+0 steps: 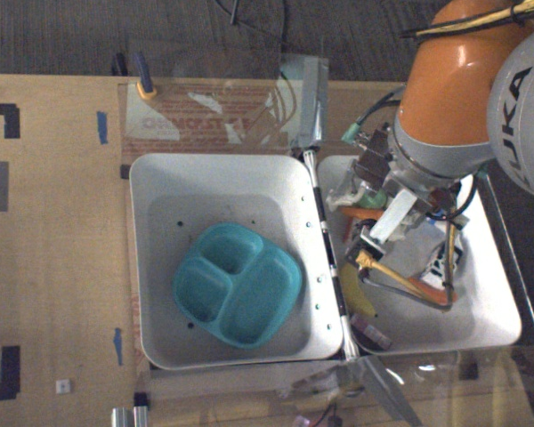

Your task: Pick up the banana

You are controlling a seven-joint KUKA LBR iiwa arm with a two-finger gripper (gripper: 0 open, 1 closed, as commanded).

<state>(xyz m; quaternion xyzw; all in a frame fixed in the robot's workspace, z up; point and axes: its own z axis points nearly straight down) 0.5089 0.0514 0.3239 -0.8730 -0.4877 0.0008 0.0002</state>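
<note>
Lying roughly upright along the bin wall, banana [354, 294], seemingly; jaws' state unclear.

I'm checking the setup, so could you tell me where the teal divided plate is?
The teal divided plate lies in the left bin, toward its lower middle.
</note>
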